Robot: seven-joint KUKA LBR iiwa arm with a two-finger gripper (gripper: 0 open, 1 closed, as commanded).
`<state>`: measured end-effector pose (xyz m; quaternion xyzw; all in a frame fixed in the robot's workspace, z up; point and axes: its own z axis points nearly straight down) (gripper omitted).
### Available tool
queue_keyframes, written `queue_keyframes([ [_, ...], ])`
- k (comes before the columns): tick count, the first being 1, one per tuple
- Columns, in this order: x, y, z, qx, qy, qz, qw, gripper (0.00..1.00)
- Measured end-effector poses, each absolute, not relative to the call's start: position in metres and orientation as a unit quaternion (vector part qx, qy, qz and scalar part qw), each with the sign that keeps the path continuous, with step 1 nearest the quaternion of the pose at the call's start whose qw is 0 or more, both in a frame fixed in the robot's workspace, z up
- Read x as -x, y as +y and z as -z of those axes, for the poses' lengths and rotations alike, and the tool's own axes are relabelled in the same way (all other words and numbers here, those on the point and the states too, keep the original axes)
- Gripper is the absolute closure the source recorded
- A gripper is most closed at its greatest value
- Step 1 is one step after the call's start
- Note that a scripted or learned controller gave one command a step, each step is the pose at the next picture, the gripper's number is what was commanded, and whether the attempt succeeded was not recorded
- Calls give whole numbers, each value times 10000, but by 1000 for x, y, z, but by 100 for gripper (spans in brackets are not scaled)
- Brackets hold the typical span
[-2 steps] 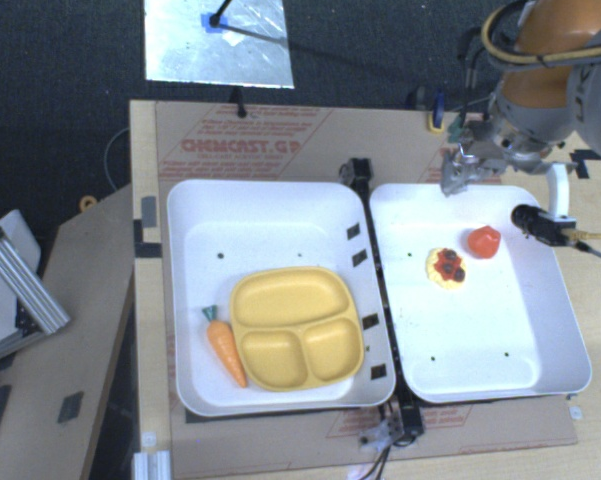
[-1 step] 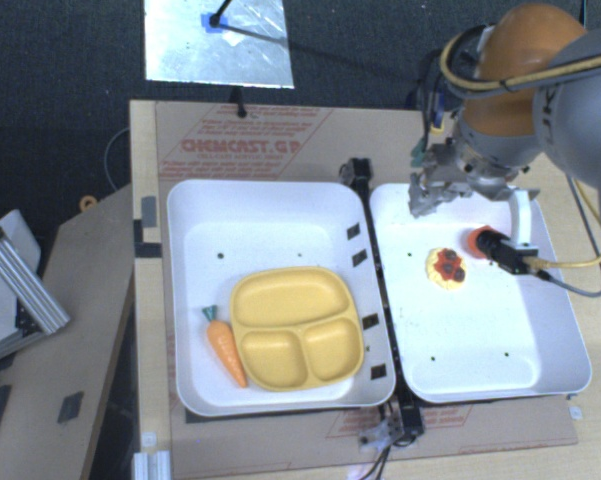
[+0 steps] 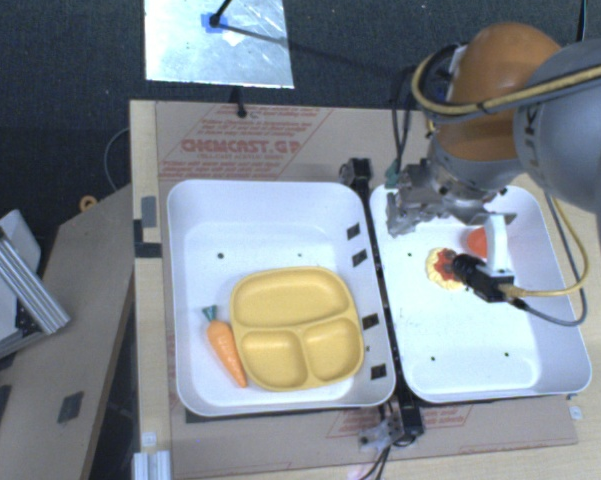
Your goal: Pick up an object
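Orange object (image 3: 474, 240) lies partly hidden behind the arm (image 3: 578, 128).

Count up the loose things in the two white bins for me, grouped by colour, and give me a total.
Yellow: 1, the divided plate
Orange: 1, the carrot
Orange-red: 1, a small piece, partly hidden
Red and yellow: 1, a small round thing
Total: 4
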<state>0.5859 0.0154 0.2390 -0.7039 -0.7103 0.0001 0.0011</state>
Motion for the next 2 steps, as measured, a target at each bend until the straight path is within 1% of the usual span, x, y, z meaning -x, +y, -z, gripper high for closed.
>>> queue_keyframes([
  [1, -549, 56, -232, 7039, -7103, -7, 17, 100],
  [2, -530, 95, -224, 7038, -7104, -4, 14, 100],
])
